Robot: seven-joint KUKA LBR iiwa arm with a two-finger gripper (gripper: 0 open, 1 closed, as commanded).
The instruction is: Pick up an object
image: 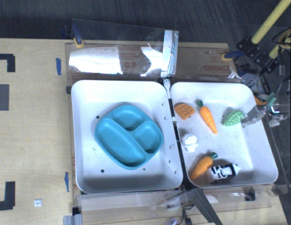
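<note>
Overhead, slanted view of a pale wood-grain counter carrying two shallow white bins side by side. Dark grey floor fills the top of the frame. Black angular marks sit on the counter near the left edge, with short blue tape strips beside the bins. Behind the bins, at upper centre, lies brown cardboard fronted by a clear, glare-streaked plastic sheet. A yellow rod slants across the upper right corner above a tangle of dark cables.

Left bin: one teal divided plate with three compartments, roughly central.

Right bin: the candidate objects for picking. An orange waffle-shaped toy lies at the bin's upper left; just to its right, a toy carrot points down-right. A green knobbly toy lies near the right wall. A small white object rests against the left wall, mid-height. At the lower edge, a second carrot touches a black-and-white object.

The claw enters at the right edge of the frame, low over the right bin, its grey tip just beside the green knobbly toy. Whether it is open or closed cannot be told; nothing is seen gripped in it.
</note>
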